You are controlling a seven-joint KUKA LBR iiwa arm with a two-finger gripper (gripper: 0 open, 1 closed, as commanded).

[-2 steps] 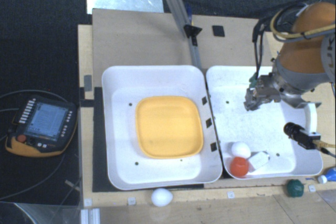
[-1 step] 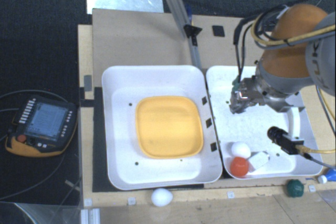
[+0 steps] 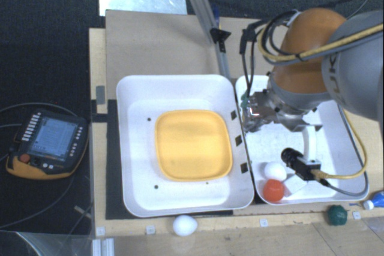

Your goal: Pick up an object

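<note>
Looking down on a tan bench (image 3: 162, 39) over dark carpet, with the left bin (image 3: 135, 129) carrying a yellow plate (image 3: 193, 145) well left of the jaws. Hanging the gripper (image 3: 251, 112) low over the right bin (image 3: 336, 147), close against its left wall, and hiding the jaws under the wrist, leaving it impossible to tell how far open or whether touching anything. Resting below the jaws and slightly right, apart from them, a white ball (image 3: 275, 171) touching a red ball (image 3: 274, 190) in that bin's near corner; sitting outside on the bench, a white egg (image 3: 185, 225) lower left and a green ball (image 3: 336, 214) lower right.
</note>
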